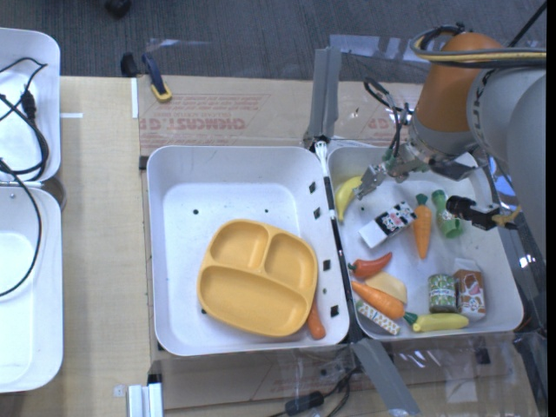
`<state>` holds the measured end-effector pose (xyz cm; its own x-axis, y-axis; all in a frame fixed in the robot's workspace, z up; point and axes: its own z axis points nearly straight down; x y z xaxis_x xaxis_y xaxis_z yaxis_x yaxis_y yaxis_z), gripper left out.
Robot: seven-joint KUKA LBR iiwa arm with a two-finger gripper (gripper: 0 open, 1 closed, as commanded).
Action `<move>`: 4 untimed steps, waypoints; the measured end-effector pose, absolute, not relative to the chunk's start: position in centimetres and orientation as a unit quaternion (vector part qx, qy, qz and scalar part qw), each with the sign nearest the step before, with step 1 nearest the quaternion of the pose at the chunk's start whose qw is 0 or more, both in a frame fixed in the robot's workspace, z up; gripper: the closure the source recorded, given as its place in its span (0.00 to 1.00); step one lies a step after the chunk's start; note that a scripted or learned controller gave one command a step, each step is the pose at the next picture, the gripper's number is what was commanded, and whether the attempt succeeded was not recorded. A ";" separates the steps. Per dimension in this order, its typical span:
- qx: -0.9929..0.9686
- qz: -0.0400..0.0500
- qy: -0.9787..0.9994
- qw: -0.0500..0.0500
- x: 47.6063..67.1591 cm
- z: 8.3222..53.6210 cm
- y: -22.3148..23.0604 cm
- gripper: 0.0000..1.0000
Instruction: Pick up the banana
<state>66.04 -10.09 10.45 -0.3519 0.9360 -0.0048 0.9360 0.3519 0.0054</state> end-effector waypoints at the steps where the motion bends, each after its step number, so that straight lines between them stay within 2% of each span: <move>1: 0.617 0.000 0.787 0.001 61.8 19.2 -5.7 0.00; 2: 0.575 0.000 0.818 0.001 62.9 19.2 -3.5 0.00; 3: 0.437 0.000 0.899 0.001 63.6 9.2 -12.5 0.00; 4: 0.409 0.001 0.912 0.002 65.5 19.3 -8.2 0.00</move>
